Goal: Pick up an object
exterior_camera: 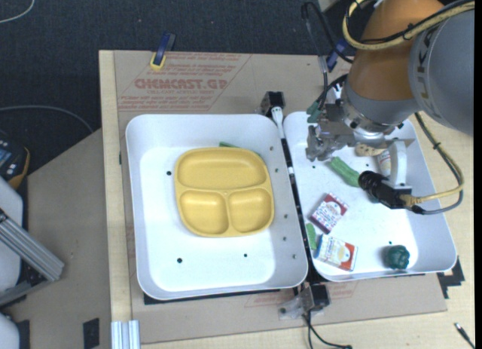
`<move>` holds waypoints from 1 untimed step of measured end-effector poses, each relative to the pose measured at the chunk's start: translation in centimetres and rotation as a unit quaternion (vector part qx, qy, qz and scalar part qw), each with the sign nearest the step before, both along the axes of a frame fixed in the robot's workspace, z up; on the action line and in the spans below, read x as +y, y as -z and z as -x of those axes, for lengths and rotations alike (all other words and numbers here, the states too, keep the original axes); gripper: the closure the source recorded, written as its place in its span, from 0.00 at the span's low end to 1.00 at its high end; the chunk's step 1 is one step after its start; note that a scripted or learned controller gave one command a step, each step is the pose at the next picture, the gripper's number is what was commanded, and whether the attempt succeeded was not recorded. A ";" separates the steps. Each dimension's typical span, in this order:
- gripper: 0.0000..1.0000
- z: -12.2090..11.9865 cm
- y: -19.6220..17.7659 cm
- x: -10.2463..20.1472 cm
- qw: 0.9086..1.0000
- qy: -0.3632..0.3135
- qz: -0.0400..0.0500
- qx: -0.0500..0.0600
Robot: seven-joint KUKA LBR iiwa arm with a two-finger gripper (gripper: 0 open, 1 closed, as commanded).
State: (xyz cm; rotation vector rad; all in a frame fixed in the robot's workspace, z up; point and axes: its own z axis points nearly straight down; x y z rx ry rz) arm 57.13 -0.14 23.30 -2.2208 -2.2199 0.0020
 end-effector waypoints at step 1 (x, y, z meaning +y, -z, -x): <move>1.00 -1.4 1.0 -0.6 1.000 0.000 0.001 -0.002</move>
